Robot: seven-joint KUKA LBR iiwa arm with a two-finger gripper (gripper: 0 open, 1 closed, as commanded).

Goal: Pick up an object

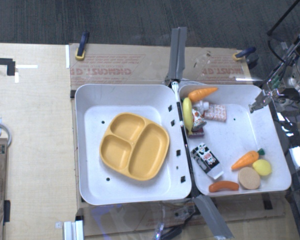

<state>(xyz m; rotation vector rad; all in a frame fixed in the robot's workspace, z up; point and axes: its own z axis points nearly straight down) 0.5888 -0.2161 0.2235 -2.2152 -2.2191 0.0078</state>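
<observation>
The right bin [240,134] holds several toy foods. An orange carrot [202,92] lies at its far left corner, with a yellow banana [188,113] and small printed packets [214,112] just below it. A black-and-white milk carton [206,160] lies near the front left. A second carrot [247,159], a yellow lemon [262,167], a tan round disc [249,178] and a red sausage [223,186] cluster at the front right. My gripper [258,103] hangs over the bin's far right rim, apart from all the objects and with nothing visibly in it.
A yellow three-section plate [135,146] sits in the left bin [90,134]. A grey divider post [177,54] rises between the bins at the back. Blue-and-yellow clamps [81,45] hold the cardboard behind. Cables and arm hardware [290,79] crowd the right edge.
</observation>
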